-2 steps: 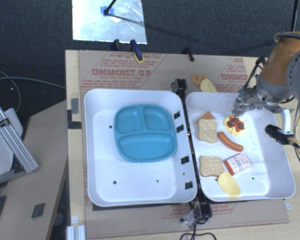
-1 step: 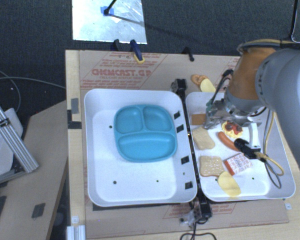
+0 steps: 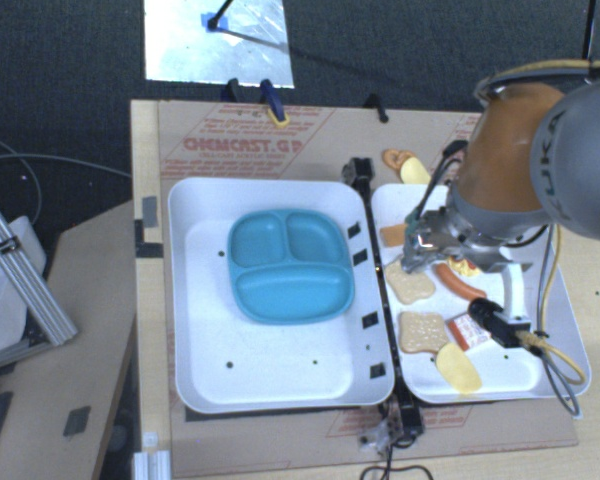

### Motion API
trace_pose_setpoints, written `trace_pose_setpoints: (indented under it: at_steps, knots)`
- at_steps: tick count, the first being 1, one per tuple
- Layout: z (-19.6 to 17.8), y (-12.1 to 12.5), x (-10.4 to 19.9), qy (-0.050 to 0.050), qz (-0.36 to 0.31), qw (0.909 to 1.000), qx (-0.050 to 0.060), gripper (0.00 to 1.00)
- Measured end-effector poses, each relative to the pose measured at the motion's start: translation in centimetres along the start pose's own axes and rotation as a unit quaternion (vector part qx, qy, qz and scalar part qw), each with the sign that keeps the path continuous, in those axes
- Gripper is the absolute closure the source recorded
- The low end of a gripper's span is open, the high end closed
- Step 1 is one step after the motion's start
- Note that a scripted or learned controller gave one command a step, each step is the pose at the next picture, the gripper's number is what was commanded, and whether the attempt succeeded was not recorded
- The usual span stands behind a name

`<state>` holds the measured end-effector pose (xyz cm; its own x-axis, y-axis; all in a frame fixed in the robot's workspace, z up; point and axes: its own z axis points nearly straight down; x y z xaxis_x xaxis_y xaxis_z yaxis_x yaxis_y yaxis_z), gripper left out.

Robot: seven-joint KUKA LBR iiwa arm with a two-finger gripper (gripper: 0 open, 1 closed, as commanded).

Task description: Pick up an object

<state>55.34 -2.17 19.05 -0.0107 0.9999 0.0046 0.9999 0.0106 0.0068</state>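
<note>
Beyond the table (image 3: 280, 133) you are looking at dark blue-grey carpeted floor (image 3: 60, 58). A shiny silver sheet (image 3: 218, 28) lies flat on it near the top, with a thin black rod crossing it. At your left edge, an aluminium frame rail (image 3: 20, 278) slants down, and thin cables (image 3: 40, 163) trail across the carpet. Light is even, with soft shadows.
</note>
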Motion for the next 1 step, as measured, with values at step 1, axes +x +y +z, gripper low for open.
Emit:
trace_pose_setpoints:
  at_steps: [1]
  knots:
    - [0.67,-1.65,7.77,0.0,0.0,1.0,0.004,1.0]
